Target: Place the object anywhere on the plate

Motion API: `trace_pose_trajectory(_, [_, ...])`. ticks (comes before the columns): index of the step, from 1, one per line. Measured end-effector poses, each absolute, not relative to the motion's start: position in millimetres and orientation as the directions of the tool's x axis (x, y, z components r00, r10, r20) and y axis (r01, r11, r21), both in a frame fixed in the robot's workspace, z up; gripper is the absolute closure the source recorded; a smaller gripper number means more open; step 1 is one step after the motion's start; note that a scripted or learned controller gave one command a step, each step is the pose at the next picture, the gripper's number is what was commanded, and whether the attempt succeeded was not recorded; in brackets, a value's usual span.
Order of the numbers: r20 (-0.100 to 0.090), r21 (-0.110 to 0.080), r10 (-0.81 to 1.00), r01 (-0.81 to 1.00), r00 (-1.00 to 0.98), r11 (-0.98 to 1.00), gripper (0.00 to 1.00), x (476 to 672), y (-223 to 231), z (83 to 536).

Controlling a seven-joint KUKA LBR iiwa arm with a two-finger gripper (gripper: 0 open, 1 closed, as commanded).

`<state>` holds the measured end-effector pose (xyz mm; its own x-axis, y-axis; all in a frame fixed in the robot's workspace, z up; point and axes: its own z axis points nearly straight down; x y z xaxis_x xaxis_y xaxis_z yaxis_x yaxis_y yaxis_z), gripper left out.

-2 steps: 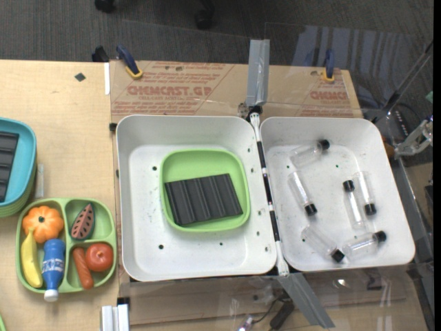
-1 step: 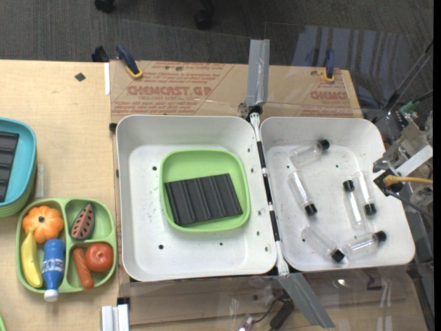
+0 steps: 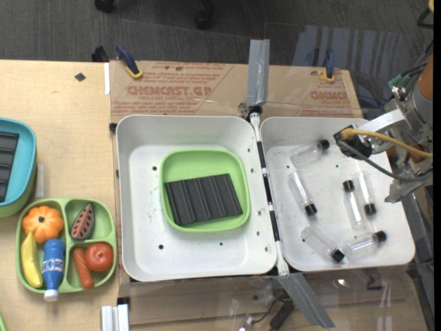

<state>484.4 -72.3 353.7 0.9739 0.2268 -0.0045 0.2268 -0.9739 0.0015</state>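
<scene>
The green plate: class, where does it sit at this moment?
In the camera view, the green plate lies in the left white bin, carrying a dark ribbed slab.

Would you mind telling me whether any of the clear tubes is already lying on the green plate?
No, the green plate in the left bin carries a dark ribbed slab, while the clear tubes lie in the right bin.

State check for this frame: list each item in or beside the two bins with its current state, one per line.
Green plate: flat in left bin, carrying a dark ribbed mat.
Clear vials: several, black-capped, lying on their sides in right bin, none on the plate.
Compartment tray: on the bench, holding toy food.
Arm: at the right bin's far edge.
</scene>
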Motion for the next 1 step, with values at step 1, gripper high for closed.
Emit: trace_pose_trajectory(1, [-0.004,0.001,0.197,0.197,0.98,-0.98,0.0,477.9,-15.4,319.7])
